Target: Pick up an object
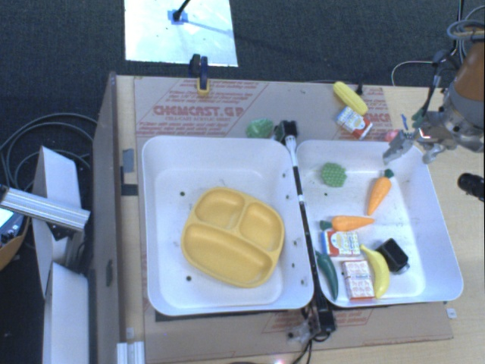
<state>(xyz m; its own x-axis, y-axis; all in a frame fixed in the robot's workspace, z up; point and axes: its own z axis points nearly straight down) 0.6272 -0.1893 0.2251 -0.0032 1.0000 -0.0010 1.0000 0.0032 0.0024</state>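
The gripper (pixel 414 149) hangs at three o'clock over the right bin's (pixel 443 226) far right corner, fingers spread, nothing between them. That bin holds two carrots (pixel 378 192), a green disc (pixel 333 174), a banana (pixel 377 268), two cartons (pixel 342 243) and a black block (pixel 393 255). At nine o'clock, the left bin (pixel 163 203) holds a yellow tray (pixel 232 236).

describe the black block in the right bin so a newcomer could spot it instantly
Start at the right bin, the one without the yellow tray. Go to its near right corner, past the two carrots, to the cluster of small items. The black block sits just right of the banana; it is the only black item in the bin, where its neighbours are yellow, orange or red-and-white.
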